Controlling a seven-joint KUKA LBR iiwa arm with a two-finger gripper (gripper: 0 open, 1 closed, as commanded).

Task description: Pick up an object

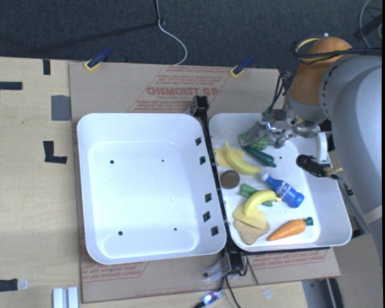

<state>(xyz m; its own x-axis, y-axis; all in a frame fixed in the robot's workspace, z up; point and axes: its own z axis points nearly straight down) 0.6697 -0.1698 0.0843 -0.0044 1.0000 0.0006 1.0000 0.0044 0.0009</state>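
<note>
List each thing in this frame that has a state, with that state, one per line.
gripper: low over the right bin's far end, at a green item
right bin: holds the toys
upper banana: lying flat
lower banana: resting on the bread slice
blue bottle: on its side
carrot: lying flat
brown disc: flat

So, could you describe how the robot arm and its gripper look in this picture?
The arm is bulky, rounded and light grey, with an orange band above the wrist. Thin dark cables run along the wrist. The gripper is small, of silver-grey metal with dark parts. A black fitting sticks out beside it.
</note>
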